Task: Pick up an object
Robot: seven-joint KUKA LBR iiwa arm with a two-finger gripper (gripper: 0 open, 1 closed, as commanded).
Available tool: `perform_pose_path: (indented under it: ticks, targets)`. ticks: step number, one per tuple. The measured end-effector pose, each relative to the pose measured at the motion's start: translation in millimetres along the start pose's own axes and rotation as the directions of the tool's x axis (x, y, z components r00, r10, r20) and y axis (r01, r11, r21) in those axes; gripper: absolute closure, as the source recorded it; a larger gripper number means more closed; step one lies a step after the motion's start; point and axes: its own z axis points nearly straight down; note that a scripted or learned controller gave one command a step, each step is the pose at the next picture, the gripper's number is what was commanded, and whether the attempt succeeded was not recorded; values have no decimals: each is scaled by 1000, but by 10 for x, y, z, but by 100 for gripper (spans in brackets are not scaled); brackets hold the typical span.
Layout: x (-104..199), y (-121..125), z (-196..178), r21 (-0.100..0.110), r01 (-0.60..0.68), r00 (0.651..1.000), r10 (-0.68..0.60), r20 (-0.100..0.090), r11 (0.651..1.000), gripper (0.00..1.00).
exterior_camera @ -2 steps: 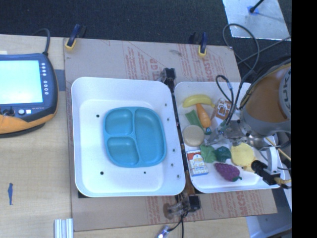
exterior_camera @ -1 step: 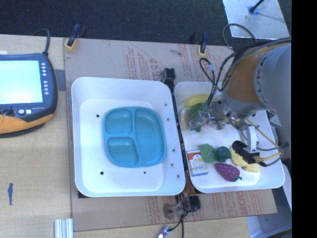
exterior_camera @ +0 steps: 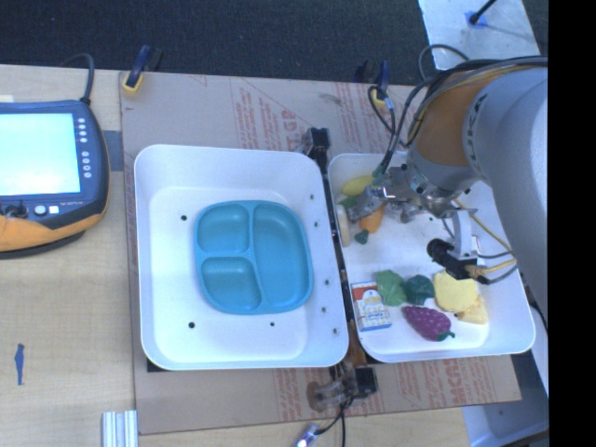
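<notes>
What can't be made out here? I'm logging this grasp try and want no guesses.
- Claw, camera view: the wrist hardware above it hides how it stands against the orange toy, and any hold on it.
- Yellow toy: partly covered by the arm, shape unclear.
- Small carton: print too small to read.
- Right bin: its upper right part lies under the arm.

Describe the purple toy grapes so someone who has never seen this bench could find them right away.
Start at the right white bin, the one crowded with toy food. Along its near edge, the grapes lie between a small red-and-white carton and a yellow toy. They are the only purple, bumpy piece there.
</notes>
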Motion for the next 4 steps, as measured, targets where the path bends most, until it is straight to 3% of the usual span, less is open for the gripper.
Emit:
perform_pose_path:
  ticks: [1,2,4]
  targets:
    - [-20,185,80,50,-11,1000,11,-6,999,0]
    - [-135,234,48,28,-6,1000,6,-5,1000,0]
    - [-4,245,40,24,-2,1000,3,-4,1000,0]
